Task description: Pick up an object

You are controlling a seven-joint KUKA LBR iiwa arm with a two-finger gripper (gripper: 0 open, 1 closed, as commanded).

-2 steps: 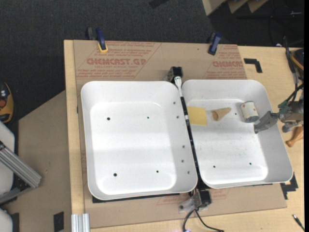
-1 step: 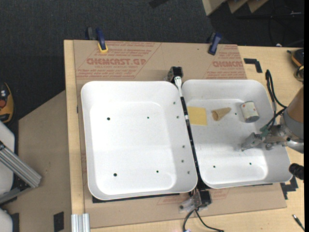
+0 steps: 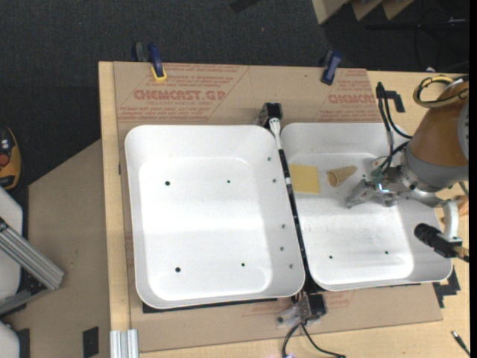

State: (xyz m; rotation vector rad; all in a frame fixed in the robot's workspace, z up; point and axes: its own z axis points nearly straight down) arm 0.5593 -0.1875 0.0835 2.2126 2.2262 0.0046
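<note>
Camera view is showing the pincer (image 3: 356, 197) hanging low in the right bin (image 3: 358, 271), fingers spread narrowly and gripping nothing. Just beside it, the small tan cone-shaped piece (image 3: 342, 174) is lying near the bin's back wall, with the flat yellow square (image 3: 305, 178) sitting further left. That cone is looking light and stiff; I'm judging its thicker middle the best hold.

1. We see both bins, left bin (image 3: 201, 215) and right bin (image 3: 358, 259), as smooth white plastic with a soft sheen.
2. Bench board (image 3: 216, 92) looks like matt brown cardboard with red print.
3. Tan square (image 3: 305, 178) looks matt, foam-like; tan cone (image 3: 342, 174) matt too.
4. Gripper (image 3: 363, 192) reads as bare grey metal, slightly shiny.
5. Floor (image 3: 112, 13) looks like dark rough carpet.
</note>
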